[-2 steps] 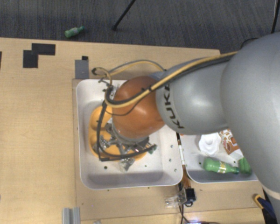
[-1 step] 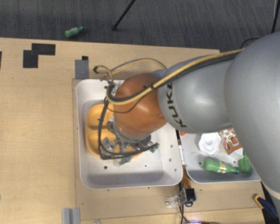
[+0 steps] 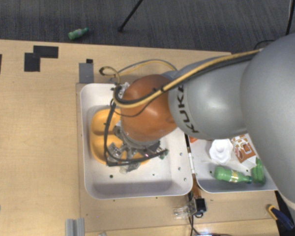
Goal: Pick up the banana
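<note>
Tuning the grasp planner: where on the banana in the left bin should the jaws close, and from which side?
Judging from what shows: the banana lies flat against the left wall of the left bin, its right part hidden under the gripper. Best bet is across its narrow width near the middle of the curve, coming straight down from above; the wall likely blocks a sideways approach from the left.

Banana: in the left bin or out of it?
In. The banana lies inside the left bin, along its left wall, partly hidden under the arm; the gripper sits low over its right side.
</note>
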You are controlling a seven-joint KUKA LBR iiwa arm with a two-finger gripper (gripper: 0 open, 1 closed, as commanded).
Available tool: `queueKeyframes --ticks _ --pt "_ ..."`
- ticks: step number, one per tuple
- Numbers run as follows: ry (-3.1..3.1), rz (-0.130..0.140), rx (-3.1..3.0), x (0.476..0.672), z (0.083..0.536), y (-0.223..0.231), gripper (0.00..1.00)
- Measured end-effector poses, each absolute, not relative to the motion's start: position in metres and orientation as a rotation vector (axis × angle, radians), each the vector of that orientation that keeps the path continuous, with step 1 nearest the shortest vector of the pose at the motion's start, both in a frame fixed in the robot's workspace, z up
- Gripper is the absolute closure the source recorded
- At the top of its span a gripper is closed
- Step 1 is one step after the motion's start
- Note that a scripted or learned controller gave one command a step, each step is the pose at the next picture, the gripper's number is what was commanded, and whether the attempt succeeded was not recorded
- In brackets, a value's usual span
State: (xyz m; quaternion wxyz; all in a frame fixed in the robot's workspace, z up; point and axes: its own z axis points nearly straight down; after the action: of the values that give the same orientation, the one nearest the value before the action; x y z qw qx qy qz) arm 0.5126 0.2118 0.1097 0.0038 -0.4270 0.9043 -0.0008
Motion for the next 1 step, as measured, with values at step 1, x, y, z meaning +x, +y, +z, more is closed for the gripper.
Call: queueKeyframes --ticks 1 --pt "2.861 -0.014 -1.236 0.5015 0.0934 0.2238 1.0"
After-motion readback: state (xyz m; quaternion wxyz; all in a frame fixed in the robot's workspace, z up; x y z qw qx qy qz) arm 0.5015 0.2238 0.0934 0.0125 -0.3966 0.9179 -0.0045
